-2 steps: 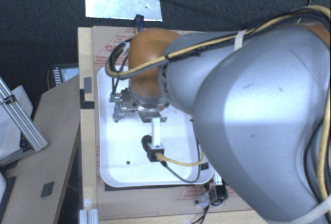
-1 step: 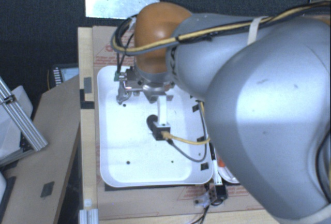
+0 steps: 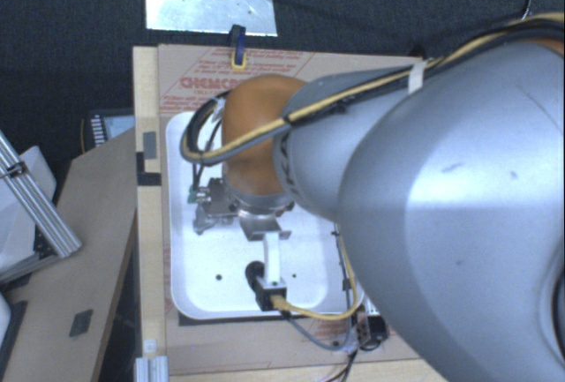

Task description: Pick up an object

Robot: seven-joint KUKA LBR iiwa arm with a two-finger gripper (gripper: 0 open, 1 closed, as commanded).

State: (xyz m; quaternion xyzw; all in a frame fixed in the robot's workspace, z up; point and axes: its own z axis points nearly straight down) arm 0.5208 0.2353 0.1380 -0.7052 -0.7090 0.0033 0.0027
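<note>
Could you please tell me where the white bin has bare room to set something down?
The white bin is bare between the gripper and its near rim, and in a strip along the wall at the view's left. Under the arm it is crowded; the right side is hidden.

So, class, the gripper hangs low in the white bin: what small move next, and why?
Probably raise the gripper slightly: it sits low in the white bin and the arm hides what lies beneath, so no grasp can be judged.
</note>
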